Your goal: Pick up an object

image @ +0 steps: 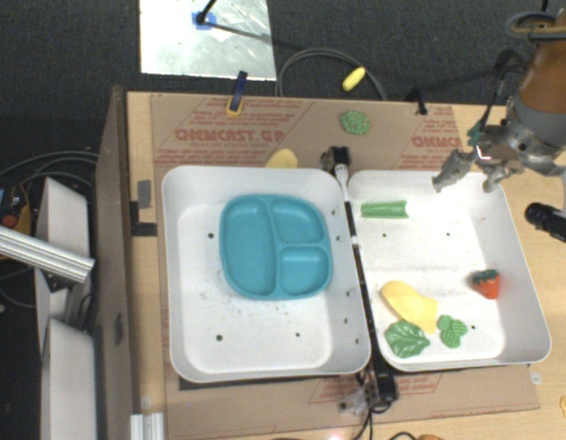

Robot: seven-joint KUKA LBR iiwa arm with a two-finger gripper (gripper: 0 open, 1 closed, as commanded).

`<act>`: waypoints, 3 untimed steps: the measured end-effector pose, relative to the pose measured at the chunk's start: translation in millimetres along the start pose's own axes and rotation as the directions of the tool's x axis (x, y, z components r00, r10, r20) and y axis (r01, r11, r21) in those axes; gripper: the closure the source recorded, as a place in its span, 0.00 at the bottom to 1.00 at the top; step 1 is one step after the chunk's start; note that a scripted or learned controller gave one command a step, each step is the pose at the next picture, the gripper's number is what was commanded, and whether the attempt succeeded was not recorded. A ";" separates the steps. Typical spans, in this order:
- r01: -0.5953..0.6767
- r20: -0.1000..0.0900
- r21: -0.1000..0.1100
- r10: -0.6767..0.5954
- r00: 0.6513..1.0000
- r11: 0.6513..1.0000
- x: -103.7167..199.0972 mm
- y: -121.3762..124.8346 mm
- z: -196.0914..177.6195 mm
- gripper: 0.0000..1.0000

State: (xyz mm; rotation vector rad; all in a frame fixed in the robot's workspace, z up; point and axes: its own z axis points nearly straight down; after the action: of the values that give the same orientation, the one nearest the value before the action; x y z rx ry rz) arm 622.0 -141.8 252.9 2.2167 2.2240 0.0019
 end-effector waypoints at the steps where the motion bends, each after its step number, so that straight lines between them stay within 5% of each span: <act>1: -0.003 -0.003 0.011 0.003 1.000 1.000 13.0 -61.2 70.7 0.00; 2: -0.005 -0.003 -0.001 0.005 1.000 1.000 27.7 -128.6 169.5 0.00; 3: 0.002 0.004 -0.011 -0.002 1.000 1.000 -15.1 -33.5 165.1 0.00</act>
State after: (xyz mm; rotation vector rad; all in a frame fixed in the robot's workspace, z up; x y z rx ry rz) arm 588.9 -157.0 87.8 2.2067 2.2186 0.0097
